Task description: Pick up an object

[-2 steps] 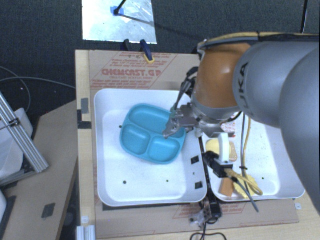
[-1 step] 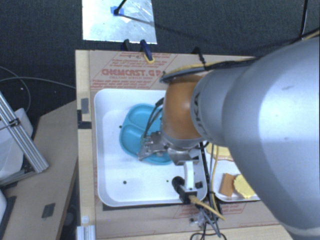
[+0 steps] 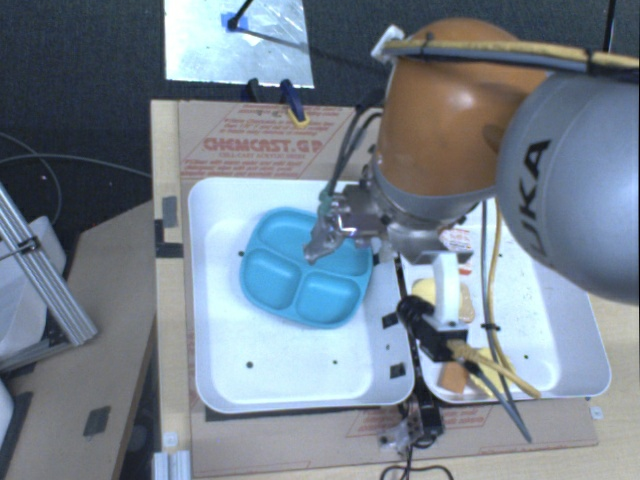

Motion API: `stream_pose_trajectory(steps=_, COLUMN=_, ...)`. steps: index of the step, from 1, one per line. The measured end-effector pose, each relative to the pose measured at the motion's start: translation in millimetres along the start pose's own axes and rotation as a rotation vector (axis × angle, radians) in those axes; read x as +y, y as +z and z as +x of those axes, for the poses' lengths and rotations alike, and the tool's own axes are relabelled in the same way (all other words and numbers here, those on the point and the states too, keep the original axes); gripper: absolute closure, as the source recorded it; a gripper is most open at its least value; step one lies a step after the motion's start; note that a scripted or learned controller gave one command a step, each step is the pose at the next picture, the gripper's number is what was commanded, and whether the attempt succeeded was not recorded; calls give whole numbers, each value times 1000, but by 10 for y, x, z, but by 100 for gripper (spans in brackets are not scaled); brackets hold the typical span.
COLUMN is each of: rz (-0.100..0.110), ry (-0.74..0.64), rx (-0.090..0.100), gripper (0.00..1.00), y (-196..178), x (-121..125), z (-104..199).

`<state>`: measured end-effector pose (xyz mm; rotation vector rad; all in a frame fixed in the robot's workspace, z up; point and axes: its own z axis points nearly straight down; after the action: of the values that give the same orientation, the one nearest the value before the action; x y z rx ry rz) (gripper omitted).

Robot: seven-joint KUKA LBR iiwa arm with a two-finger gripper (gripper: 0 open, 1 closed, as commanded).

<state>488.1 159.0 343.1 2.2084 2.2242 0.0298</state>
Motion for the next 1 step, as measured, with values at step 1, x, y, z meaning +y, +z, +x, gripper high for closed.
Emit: stream_pose_trajectory(steps=1, rz=21, ry=15, rx=-11, gripper=0, y=657, x=-32, z=-817)
